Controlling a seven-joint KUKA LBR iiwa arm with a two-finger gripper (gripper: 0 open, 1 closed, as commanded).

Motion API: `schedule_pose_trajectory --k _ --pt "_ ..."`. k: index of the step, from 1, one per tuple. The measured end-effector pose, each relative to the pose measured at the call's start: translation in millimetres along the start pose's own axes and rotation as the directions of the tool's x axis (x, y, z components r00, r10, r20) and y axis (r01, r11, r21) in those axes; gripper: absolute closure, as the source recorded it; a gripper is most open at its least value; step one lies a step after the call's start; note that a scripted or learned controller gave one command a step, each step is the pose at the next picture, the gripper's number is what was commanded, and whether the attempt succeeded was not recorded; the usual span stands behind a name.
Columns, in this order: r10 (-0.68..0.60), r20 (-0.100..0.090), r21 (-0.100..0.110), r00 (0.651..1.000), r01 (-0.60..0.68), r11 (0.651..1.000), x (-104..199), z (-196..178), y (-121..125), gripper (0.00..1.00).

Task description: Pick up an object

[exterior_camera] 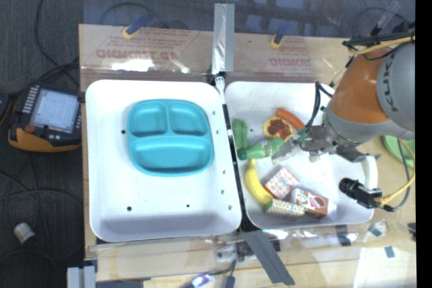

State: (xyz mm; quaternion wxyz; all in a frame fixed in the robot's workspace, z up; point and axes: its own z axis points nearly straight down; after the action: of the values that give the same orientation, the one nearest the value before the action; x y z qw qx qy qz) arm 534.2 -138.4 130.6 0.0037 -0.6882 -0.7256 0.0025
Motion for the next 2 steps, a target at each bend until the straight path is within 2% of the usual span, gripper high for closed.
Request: schedule_pose_trajectory --k 1,2 --pt "-0.083 0.005 -0.014 0.997 0.083 0.996 23.3 40.5 62.2 0.0" --pt "-0.083 0.005 -0.014 0.997 0.083 0.996 23.3 40.6 62.3 0.0"
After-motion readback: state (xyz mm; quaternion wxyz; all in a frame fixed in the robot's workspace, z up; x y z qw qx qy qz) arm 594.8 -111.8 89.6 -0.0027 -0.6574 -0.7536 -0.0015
